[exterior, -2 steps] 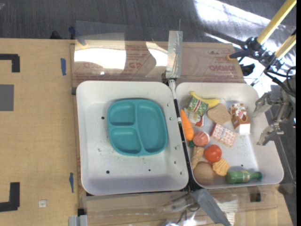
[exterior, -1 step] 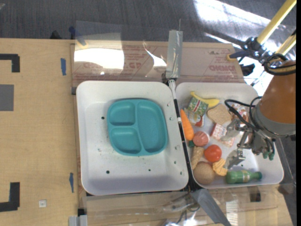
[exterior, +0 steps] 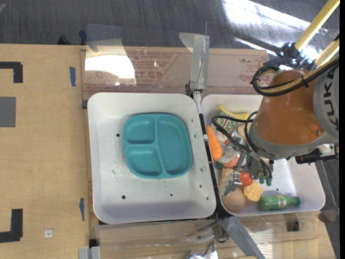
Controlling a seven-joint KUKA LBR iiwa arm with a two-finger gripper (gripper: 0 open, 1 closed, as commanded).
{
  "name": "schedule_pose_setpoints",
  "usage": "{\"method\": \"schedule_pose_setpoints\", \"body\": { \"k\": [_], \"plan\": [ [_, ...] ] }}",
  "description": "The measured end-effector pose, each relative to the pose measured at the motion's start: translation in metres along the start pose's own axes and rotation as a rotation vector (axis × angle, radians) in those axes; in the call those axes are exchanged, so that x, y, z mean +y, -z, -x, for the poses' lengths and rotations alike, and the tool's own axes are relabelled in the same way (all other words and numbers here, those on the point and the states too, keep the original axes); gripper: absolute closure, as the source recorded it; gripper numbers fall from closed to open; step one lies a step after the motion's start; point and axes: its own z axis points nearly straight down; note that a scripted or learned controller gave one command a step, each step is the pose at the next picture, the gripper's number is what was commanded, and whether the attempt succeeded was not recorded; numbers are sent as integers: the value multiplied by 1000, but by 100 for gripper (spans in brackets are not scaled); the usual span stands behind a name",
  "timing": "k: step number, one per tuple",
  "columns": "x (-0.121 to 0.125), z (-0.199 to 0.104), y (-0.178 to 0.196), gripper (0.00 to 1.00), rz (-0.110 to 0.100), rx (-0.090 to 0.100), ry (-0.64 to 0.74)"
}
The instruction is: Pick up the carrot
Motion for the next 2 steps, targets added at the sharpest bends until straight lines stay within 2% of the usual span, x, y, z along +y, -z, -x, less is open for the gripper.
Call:
{"method": "schedule_pose_setpoints", "body": {
  "k": [1, 2],
  "plan": [
    [32, 27, 0, 0, -3, -4, -114],
    [21, 83, 0, 0, -3, -6, 59]
  ]
}}
